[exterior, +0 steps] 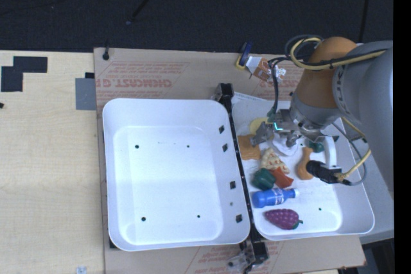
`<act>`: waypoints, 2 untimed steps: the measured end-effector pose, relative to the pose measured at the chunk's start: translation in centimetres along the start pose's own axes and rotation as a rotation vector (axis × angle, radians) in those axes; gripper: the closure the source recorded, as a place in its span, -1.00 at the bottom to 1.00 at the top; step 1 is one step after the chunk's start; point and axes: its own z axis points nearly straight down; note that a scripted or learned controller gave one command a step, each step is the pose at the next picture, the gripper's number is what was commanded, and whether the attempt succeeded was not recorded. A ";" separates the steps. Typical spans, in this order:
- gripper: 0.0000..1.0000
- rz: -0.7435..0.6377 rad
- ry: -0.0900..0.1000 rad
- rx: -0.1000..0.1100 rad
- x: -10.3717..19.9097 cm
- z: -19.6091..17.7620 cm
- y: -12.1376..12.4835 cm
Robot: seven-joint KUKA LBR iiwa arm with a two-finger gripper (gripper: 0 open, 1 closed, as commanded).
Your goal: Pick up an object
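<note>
- Over the right bin (359,218), the grey arm (359,90) reaches in from the right, its jaws (282,135) low among the objects at the bin's upper part; whether they are wide or closed cannot be told.
- Below the jaws lies a cluster: an orange piece (248,147), a pale yellow-and-red piece (275,162), a green object (263,178), a blue bottle with a white cap (273,196), and a purple grape bunch (282,219) nearest the front wall.
- Beside it, the left bin (167,170) sits on the tabletop (45,163).
</note>
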 end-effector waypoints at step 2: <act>1.00 -0.002 -0.001 -0.007 -2.8 -0.4 2.4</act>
